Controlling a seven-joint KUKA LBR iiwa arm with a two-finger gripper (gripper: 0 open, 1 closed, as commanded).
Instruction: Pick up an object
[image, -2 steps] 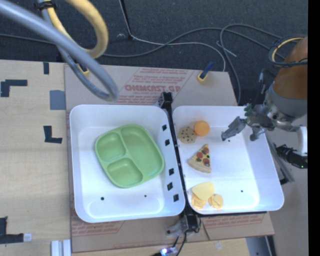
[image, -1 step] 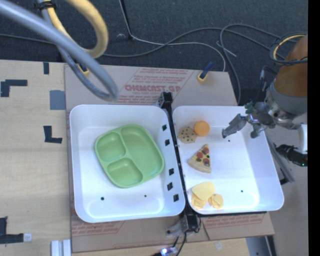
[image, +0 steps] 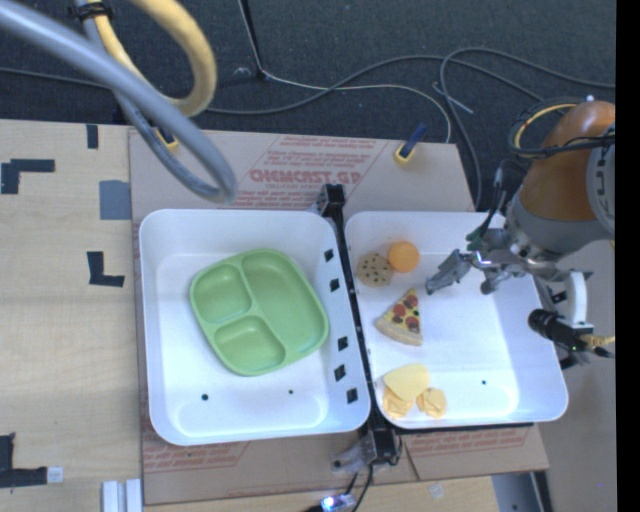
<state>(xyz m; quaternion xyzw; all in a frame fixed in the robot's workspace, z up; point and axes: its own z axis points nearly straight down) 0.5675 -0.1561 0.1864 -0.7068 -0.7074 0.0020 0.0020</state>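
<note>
arm: grey with orange band (image: 575, 150), comes in from the right, over the right bin's right side
gripper (image: 462, 272): dark, over the right bin's upper middle, pointing left toward the food items. Fingers spread, nothing between them
right bin (image: 500, 390): white, shallow, holds four small food-like items, all in its left half
orange ball (image: 403, 256): round, plain orange, upper left of the bin, just left of the gripper tip, apart from it
cookie (image: 375, 268): flat round disc, tan with dark specks, touching or nearly touching the ball's left side
pizza slice (image: 402, 318): triangular wedge, pale crust along the bottom edge, red and dark topping dots, lying flat below the ball, mid bin
yellow pieces (image: 410, 389): pale yellow cluster, one larger flat piece with smaller rounded bits beside it, near the bin's front-left corner. Can't tell exactly what they are
left bin (image: 170, 400): white, holds one green tray
green tray (image: 258, 311): light green, three compartments, rounded corners, lying flat and rotated at a slant, centre of the bin
divider (image: 345, 300): dark strip between the two bins
bench: cardboard sheet (image: 300, 160) under both bins, cables behind
</note>
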